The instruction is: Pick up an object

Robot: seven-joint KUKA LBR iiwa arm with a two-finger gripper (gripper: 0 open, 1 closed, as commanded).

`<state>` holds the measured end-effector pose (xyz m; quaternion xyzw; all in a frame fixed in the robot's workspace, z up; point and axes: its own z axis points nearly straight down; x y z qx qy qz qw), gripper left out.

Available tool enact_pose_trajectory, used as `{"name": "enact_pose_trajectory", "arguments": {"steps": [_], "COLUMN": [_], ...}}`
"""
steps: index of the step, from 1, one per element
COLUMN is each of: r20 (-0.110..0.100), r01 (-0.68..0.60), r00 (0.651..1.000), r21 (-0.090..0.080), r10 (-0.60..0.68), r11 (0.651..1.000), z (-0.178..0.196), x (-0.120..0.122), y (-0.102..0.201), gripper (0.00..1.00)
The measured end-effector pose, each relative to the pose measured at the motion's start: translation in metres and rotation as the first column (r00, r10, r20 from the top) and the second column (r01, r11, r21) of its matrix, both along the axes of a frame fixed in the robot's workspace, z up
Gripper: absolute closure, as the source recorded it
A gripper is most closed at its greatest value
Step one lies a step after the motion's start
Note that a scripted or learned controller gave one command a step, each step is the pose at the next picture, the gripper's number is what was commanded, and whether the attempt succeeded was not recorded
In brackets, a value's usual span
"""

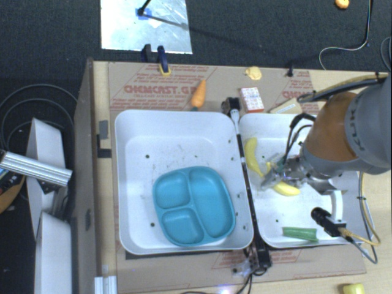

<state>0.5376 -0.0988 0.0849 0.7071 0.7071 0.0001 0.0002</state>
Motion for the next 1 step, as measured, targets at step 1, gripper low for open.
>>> {"name": "enact_pose_trajectory", "arguments": {"steps": [1], "r20": [0.002], "r01": [-0.002], "r00": [1.0], "r21": [0.001], "r10": [0.002], "r11": [1.0], "z": [0.0101], "x": [0.0018], "y": [0.0003], "gripper": [1.0]}}
